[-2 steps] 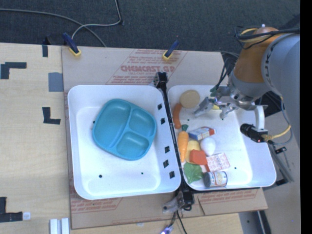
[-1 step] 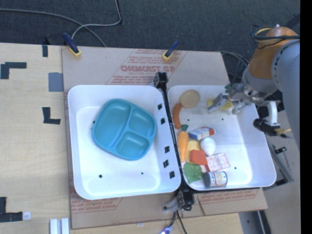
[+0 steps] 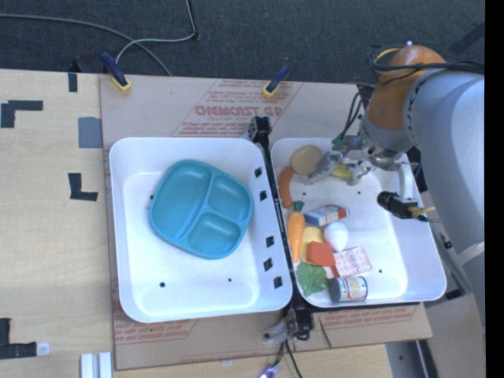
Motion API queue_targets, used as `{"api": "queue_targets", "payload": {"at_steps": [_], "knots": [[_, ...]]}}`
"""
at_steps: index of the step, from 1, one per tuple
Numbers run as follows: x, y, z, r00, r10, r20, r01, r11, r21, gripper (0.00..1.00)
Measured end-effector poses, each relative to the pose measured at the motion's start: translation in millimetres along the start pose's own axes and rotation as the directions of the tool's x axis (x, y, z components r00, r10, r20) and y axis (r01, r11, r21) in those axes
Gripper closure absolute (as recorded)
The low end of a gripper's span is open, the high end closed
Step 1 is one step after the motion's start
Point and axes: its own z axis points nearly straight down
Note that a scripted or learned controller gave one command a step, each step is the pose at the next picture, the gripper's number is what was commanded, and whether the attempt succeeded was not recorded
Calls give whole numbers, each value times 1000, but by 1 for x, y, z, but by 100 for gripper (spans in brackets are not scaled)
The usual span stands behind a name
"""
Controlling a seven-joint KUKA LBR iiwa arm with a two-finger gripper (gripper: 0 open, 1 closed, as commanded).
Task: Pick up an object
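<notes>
Looking into the right bin (image 3: 409,278), you see the gripper (image 3: 327,166) low beside the tan round piece (image 3: 304,160) at the far-left corner; its grip state you cannot tell. Toy food crowds that bin's left wall; a blue divided plate (image 3: 201,208) fills the left bin (image 3: 134,290)

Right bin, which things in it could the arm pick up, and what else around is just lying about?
For the job: gripper, round tan piece, carrot, egg, small can, all in the right bin.

Just lying about: blue divided plate, left bin, yellow clamps.
</notes>
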Motion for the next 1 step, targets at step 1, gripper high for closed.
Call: {"api": "queue_targets", "payload": {"at_steps": [1], "knots": [[-44, 1, -123, 1000, -1, 3, 1, 1000, -14, 0]]}}
